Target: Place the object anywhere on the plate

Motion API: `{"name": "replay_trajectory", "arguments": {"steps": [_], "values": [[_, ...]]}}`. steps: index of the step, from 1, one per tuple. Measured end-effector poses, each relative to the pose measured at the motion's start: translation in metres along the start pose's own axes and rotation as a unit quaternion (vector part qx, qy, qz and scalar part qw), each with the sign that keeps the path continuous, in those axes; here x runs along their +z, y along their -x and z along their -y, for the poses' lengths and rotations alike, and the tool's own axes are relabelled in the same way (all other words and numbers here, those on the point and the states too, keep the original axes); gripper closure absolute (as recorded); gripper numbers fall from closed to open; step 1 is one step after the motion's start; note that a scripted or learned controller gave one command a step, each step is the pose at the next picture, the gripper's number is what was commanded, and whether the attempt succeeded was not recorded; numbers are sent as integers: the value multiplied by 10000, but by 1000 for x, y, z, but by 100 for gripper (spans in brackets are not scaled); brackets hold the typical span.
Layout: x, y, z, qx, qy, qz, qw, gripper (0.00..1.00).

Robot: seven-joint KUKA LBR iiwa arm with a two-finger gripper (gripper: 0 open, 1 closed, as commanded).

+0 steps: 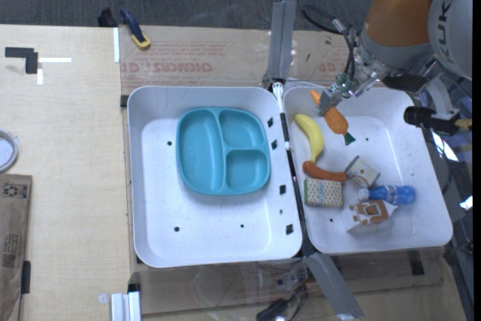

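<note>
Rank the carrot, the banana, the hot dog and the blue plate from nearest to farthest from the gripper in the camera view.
From the gripper:
1. Carrot, just below it, right bin.
2. Banana, left side of the right bin.
3. Hot dog, lower down, below the banana.
4. Blue plate, left bin.

Fixed overhead camera, slanting onto both bins [143, 184]

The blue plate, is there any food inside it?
No. The blue plate shows three bare sections. The banana, carrot and hot dog lie in the other bin. Underneath the plate is hidden.
</note>
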State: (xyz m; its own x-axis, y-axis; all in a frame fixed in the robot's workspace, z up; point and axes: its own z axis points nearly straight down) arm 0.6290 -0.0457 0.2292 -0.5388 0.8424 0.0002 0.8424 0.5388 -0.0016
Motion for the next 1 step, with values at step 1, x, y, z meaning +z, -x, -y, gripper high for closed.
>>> {"name": "replay_trajectory", "arguments": {"steps": [1], "values": [[34,-67,-11,-1205,2,0,9927,100]]}}
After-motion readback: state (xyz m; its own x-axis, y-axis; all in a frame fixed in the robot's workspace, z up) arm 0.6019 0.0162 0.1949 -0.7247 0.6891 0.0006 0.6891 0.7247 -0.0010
